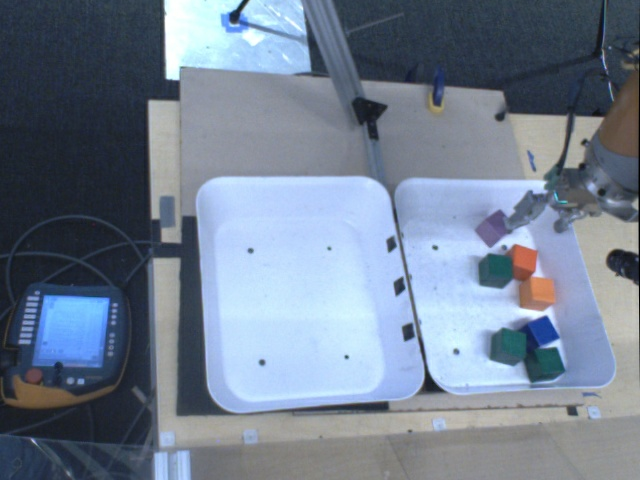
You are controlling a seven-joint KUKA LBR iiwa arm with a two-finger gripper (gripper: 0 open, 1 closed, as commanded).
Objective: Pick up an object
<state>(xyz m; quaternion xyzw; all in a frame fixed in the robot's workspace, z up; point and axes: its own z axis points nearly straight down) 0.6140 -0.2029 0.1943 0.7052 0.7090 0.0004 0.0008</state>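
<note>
I hover my gripper (540, 211), fingers spread and empty, beside the small purple cube (491, 228) in the right white bin (440, 368), lining up a grasp.

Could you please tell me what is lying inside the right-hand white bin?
The right bin holds a purple block, three green, two orange and one blue. The gripper hovers there.

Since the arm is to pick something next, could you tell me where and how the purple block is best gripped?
Grip the purple block from above, across its two flat side faces. It sits tilted and apart from the green block and orange block, so its sides look free. The gripper is just to its right.
</note>
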